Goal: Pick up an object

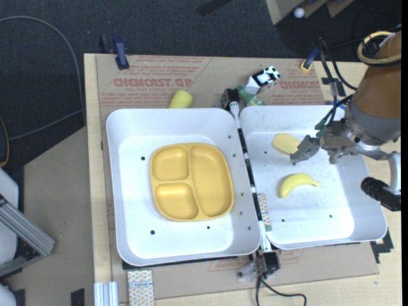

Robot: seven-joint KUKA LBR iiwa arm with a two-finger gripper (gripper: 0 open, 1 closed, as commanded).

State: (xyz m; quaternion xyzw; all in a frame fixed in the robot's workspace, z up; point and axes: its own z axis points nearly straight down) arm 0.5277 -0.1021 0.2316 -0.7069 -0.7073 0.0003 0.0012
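While the arm reaches in from the right, this is how things lie:

Gripper: the gripper (305,152) hangs over the right bin (319,231), fingers spread apart with nothing between them, just beside the wedge and above the banana.
Banana: a small yellow banana (297,184) lies flat near the middle of the right bin, curved, tips toward the left and right walls.
Wedge: a pale yellow wedge (285,143) rests nearer the bin's far edge, close to the left wall.
Handling: both look like light, stiff plastic toys, probably smooth and a bit slippery; neither seems fragile.
Where to grip: for the banana, across its thick middle, fingers on either side of the curve, seems safest; the tapering ends would likely slip out.
Left bin: a yellow tray (191,181) with three compartments sits in the middle of the left bin (127,139), well apart from the gripper.
On the bench: a lemon (181,99) by the left bin's far edge, and a black-and-white toy (264,78) near the far corners where the bins meet.
In the way: nothing crowds the banana; the wedge is near, yet apart from it.
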